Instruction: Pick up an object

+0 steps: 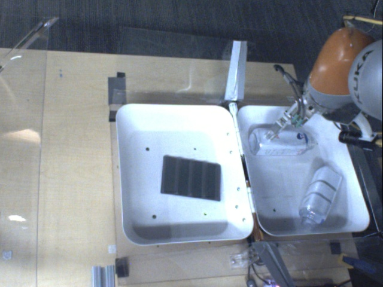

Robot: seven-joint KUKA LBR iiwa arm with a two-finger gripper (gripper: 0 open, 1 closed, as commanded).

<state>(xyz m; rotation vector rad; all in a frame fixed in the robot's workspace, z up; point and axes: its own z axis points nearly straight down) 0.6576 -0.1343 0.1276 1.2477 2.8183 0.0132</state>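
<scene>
- The claw (286,123) hangs low at the far side of the right bin (353,217), its thin fingers angled down and to the view's left from the grey wrist with its orange band.
- How far open it is I cannot tell; the finger ends blur against the clear plastic under them, and nothing shows plainly between them.
- Just below and left of the finger ends lies a clear plastic pack (278,142), flattish, with its long axis running left to right across the bin; the tips look to be touching or just above its near-right end.
- My judgement: this pack is the likely target, as it sits directly under the claw, and the grip would need to close across its short axis.
- A clear plastic bottle (318,197) lies on its side nearer the camera in the same bin, its long axis tilted from upper right to lower left, well apart from the claw.
- Both are transparent, glossy and thin-walled, so likely slippery and easily crushed.
- The left bin (128,160) holds a dark ribbed rectangular pad (191,177), matte and flat, far from the claw across the divider.
</scene>
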